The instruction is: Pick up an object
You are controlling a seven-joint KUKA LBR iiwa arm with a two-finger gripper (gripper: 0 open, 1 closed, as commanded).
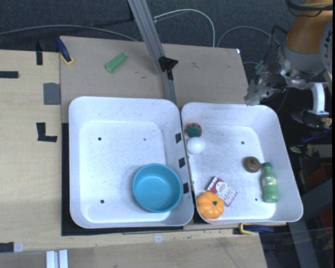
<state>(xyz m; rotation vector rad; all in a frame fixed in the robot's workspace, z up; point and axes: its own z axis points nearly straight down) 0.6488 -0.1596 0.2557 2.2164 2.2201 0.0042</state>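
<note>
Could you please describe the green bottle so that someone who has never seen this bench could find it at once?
Look in the right bin, the one nearer the arm, along its right wall near the front corner. The green bottle lies there on its side, just beside a small brown disc. It is the only long, see-through green thing in that bin; the pumpkin and white ball are round.

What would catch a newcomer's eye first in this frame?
Probably the blue bowl, alone in the left bin near its front right corner. Next, the orange pumpkin at the front edge of the right bin, with a green bottle near that bin's right wall. The arm's hand sits just beyond the right bin's far right corner.
</note>
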